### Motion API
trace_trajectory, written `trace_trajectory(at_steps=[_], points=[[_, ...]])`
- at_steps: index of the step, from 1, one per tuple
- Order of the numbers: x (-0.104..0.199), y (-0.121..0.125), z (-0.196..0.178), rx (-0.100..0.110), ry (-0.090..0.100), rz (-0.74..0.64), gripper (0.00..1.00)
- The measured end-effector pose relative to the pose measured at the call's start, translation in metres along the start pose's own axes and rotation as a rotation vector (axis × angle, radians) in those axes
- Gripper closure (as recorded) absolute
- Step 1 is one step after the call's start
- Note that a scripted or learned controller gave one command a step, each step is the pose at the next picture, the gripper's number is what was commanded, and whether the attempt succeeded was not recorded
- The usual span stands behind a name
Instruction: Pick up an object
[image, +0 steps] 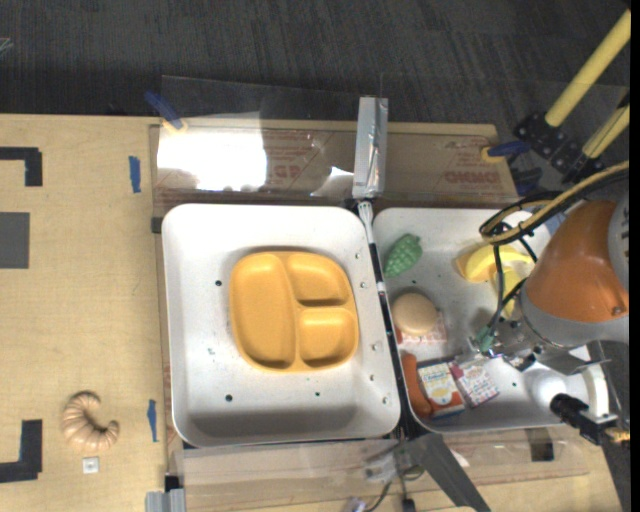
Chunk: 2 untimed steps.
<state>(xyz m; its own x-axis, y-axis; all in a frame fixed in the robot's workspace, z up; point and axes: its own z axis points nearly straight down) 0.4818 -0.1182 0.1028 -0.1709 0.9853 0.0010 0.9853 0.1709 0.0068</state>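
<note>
My gripper (492, 348) reaches down into the right bin (445, 232) from the right, below the arm's orange band (578, 272). It hangs just above a small pink-and-white packet (476, 384) and beside a second small packet (438, 381). A red-orange oblong item (416, 394) lies at the bin's front left. A beige round bun-like object (416, 313) sits left of the gripper, and a green knobbly object (403, 254) lies behind it. A yellow object (488, 264) at the back is partly hidden by cables.
The left bin (190, 300) holds a yellow divided plate (293, 306). A tan croissant-like toy (90, 420) lies on the bench at the front left. Black cables (510, 225) loop over the right bin's back. A metal divider (369, 150) stands behind the bins.
</note>
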Motion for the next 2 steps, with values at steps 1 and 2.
trace_trajectory(at_steps=[1,2], points=[[0.053,0.054,-0.1,-0.001,-0.001,-0.001,1.0],[0.018,0.053,-0.122,0.004,-0.003,0.126,1.0]])
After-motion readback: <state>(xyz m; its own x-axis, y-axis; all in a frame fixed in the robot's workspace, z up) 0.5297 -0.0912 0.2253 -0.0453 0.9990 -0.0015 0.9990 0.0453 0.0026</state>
